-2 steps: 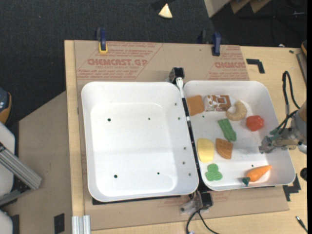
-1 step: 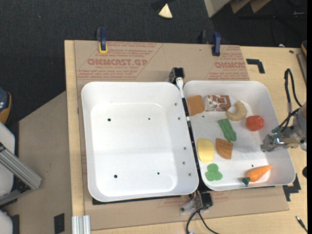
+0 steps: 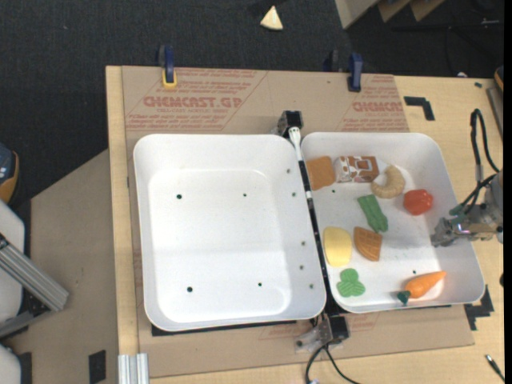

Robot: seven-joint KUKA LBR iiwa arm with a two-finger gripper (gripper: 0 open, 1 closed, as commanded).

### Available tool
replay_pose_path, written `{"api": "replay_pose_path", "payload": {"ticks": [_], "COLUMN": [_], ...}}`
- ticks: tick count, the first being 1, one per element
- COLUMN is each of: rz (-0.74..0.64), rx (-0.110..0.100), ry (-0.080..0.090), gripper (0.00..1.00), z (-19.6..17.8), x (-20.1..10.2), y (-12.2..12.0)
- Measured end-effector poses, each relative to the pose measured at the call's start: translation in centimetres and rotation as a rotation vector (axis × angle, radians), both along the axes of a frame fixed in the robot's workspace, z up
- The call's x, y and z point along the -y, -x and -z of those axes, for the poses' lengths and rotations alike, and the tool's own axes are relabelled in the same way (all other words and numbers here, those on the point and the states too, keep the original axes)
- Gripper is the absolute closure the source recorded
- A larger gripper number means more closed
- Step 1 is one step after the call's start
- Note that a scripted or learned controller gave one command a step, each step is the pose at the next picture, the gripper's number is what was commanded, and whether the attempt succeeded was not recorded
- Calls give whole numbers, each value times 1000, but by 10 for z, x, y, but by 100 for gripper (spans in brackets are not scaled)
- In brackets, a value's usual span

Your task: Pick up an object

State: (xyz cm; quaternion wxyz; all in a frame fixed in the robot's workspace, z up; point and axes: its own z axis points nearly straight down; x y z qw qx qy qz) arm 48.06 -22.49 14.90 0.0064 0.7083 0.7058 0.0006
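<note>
The hand [image 3: 450, 232] sits at the right bin's [image 3: 448, 162] edge, the arm cut off by the frame. Whether it is apart or together cannot be told. That bin holds a tomato [image 3: 418, 202], carrot [image 3: 422, 284] and broccoli [image 3: 350, 282].

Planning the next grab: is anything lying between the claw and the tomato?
Nothing visible does. The claw sits at the right bin's right edge, and the tomato lies just up and left of it with bare bin floor between them.
</note>
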Motion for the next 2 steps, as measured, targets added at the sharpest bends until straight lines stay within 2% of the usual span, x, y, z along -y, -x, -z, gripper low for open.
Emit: {"api": "replay_pose_path", "payload": {"ticks": [1, 2], "rz": [0, -4], "rx": [2, -4], "ry": [2, -5], "gripper": [100, 100], "z": [-10, -50], "x": [0, -1], "y": [0, 1]}}
